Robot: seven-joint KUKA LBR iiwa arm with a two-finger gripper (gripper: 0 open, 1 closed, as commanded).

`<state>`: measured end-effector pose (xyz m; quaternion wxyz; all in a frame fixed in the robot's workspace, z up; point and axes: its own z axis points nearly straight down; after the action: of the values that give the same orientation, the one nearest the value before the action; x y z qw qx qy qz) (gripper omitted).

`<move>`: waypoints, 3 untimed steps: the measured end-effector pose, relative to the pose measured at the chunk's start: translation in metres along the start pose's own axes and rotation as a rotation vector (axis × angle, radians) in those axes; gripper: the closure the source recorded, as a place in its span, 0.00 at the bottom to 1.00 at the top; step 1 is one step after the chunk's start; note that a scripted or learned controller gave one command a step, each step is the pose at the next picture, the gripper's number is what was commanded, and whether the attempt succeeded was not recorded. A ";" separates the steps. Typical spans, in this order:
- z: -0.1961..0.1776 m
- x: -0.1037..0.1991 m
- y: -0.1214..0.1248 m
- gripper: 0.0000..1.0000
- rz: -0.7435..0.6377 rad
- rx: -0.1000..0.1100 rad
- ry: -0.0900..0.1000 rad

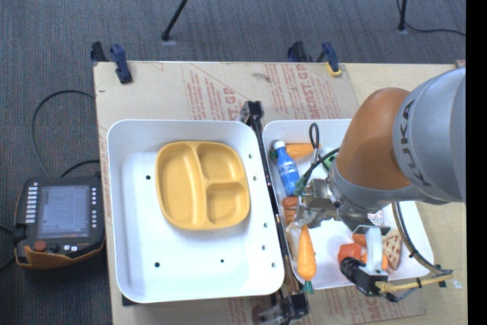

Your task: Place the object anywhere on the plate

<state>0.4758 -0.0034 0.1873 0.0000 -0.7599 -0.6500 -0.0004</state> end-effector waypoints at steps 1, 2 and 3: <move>-0.067 0.068 -0.011 1.00 0.156 0.004 -0.001; -0.067 0.067 -0.011 0.00 0.155 0.004 -0.001; -0.067 0.067 -0.011 0.00 0.155 0.004 -0.001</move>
<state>0.4754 0.0649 0.2540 0.0011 -0.8080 -0.5891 0.0014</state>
